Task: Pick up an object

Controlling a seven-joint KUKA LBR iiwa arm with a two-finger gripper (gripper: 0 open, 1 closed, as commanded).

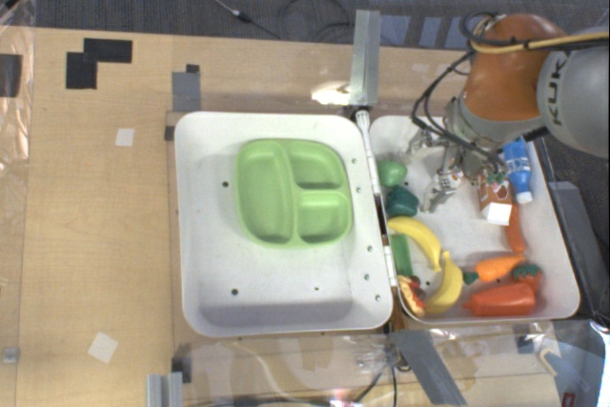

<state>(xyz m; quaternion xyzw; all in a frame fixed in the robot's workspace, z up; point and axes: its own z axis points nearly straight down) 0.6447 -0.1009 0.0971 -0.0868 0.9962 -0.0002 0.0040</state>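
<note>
While the arm's side shows part of the "KUKA" lettering at the surface's right edge, nothing on the toys reads clearly. The pincer hangs over the back half of the right bin; honestly can't tell if it's gripping anything. The toy food crowds that bin's front and left edges: banana, orange pepper, carrot, green pieces by the divider. A blue bottle sits at the right wall. Bare floor mid-bin. The left bin holds a green tray, roomy all round.
</note>
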